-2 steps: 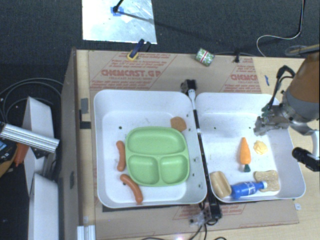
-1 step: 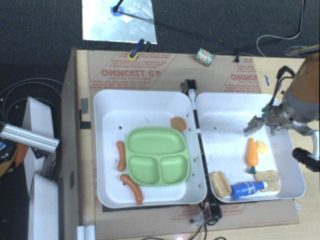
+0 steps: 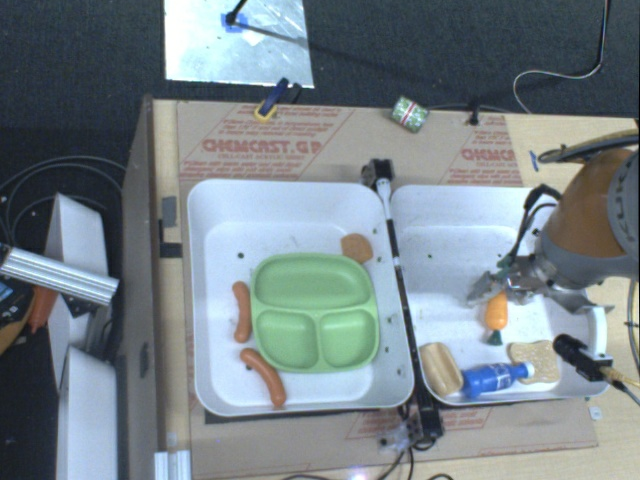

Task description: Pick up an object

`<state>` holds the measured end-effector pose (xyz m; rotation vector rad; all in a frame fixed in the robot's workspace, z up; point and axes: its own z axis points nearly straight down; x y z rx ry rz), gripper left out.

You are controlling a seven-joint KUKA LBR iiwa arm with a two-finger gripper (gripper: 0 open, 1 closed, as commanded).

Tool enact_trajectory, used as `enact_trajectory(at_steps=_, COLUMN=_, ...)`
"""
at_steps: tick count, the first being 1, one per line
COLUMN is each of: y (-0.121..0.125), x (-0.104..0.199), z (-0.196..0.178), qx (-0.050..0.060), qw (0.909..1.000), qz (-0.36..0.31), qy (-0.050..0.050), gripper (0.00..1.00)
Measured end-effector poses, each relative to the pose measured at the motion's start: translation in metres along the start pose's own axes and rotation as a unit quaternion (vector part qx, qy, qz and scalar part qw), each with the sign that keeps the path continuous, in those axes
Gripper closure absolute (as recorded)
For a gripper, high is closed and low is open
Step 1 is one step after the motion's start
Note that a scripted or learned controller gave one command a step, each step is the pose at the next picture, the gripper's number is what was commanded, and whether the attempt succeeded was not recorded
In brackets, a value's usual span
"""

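Two bins: left bin holds one green tray, two sausages, one brown cookie. Right bin: one carrot, orange with green tip, mid-bin, just below gripper; one blue bottle, two breads along front edge. Grip state: cannot tell.

Overhead fixed camera, slanted, both bins

Even, bright overhead light — soft shadows, mild blur, foil sheet glaring.
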<state>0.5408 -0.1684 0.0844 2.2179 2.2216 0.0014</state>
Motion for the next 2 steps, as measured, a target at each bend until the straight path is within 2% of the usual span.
enact_trajectory(at_steps=1, y=0.001, x=0.0, z=-0.01, qx=-0.001, qw=1.0, qz=-0.001, qy=0.0, gripper=1.0)
enact_trajectory(at_steps=2, y=0.023, x=0.058, z=-0.09, qx=-0.001, qw=1.0, qz=-0.001, qy=0.001, gripper=1.0)
